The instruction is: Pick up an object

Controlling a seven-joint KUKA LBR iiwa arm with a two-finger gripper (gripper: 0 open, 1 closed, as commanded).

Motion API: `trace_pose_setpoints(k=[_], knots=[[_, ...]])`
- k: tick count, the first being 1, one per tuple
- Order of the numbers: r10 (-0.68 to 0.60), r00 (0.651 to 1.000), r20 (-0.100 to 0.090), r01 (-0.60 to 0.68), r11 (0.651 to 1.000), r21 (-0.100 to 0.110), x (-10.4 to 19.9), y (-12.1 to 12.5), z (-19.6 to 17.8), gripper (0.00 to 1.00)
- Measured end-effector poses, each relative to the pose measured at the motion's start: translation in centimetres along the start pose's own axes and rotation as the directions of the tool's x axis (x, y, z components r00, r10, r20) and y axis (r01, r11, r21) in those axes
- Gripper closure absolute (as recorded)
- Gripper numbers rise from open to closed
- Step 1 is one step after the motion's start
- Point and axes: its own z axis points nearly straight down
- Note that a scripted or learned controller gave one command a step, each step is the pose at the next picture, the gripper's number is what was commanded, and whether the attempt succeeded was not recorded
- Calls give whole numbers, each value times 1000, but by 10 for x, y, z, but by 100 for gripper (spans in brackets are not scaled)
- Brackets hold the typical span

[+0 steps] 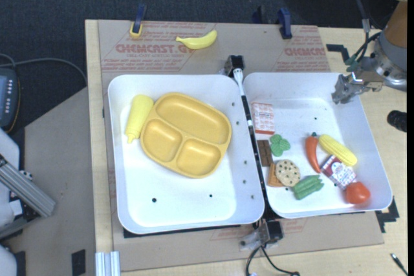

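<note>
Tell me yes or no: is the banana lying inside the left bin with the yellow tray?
No. The banana lies on the board behind the left bin, outside its rim, while the yellow tray sits inside it.

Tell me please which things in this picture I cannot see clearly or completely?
- Two-finger gripper, camera view: too small and blurred to read.
- Grey arm with orange band: cut off by the right edge.
- Small white and red packet: its print is too small to read.
- Brown rectangular bar: partly covered by the round speckled cookie.
</note>
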Motion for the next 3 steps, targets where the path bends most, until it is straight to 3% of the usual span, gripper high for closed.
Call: trace_pose_setpoints(k=[1, 3], knots=[[-4, 1000, -6, 4, 1000, 10, 52, -25, 10, 100], [-5, 1000, -6, 5, 1000, 10, 155, -68, -9, 100]])
